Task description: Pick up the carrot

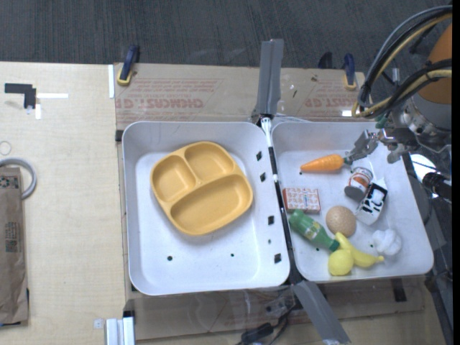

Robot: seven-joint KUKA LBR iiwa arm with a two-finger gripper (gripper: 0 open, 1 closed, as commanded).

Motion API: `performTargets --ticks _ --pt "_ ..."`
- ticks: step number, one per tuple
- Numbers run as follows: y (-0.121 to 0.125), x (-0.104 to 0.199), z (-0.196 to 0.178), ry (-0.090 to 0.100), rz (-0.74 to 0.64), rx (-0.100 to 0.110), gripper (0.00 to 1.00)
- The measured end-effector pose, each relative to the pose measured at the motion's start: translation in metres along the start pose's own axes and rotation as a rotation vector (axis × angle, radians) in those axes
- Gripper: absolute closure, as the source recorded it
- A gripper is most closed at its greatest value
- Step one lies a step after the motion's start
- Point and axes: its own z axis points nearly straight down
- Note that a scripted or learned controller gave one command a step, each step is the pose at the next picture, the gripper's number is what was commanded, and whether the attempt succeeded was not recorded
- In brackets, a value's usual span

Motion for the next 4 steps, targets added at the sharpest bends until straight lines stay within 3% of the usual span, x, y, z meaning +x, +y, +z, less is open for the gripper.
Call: performTargets --ticks 1,2,3,4 --pt "0.057 0.052 0.028 -0.001 0.022 -0.003 0.00" --pt "0.078 0.011 0.134 -0.002 0.005 -0.003 0.00" --pt "0.060 -0.053 0.139 -0.002 -0.187 -0.004 0.00" --pt "0.061 -0.054 0.130 -0.003 -0.185 -0.006 1.00"
